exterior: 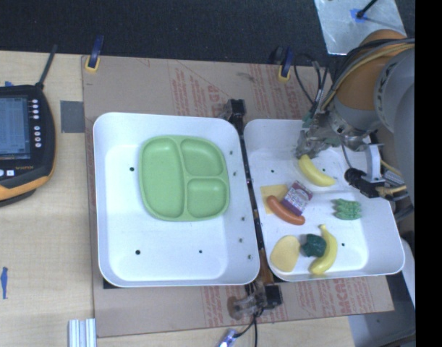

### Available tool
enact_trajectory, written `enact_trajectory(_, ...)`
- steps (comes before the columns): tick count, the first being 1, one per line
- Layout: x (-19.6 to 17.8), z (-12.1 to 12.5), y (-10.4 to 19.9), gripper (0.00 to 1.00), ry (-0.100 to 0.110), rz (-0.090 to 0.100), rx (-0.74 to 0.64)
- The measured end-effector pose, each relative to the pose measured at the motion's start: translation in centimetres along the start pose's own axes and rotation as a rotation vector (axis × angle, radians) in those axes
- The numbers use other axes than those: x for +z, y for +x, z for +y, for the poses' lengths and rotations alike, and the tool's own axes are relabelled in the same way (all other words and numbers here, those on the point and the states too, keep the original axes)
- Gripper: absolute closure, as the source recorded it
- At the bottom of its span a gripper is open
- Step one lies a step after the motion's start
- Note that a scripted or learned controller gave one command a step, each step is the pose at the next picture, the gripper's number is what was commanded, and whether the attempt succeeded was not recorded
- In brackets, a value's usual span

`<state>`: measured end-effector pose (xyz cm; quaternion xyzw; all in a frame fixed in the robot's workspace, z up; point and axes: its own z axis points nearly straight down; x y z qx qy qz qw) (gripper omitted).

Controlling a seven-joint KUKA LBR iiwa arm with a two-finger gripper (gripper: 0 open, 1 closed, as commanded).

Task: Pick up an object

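Note:
The right bin (264, 139) holds a yellow banana (316, 172) near its back, a red sausage (286, 210) on a yellow slice (272, 191), a small purple packet (297, 196), a green leafy piece (346, 209), a pale yellow round piece (284, 252), a dark green broccoli (314, 246) and a second banana (326, 251). My gripper (308, 147) hangs over the back of the right bin, just above and left of the upper banana. Nothing shows between its fingers.
The left bin (112, 215) holds a green divided plate (184, 177). A teach pendant (17, 139) lies on the bench at far left. Blue clamps (95, 53) pin the cardboard at the back. The arm (372, 85) fills the upper right.

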<state>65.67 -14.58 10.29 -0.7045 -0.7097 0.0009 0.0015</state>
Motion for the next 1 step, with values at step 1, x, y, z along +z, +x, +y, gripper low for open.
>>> enact_trajectory(1,-9.03,-1.04,7.52,1.00,-0.003,0.001,0.003)
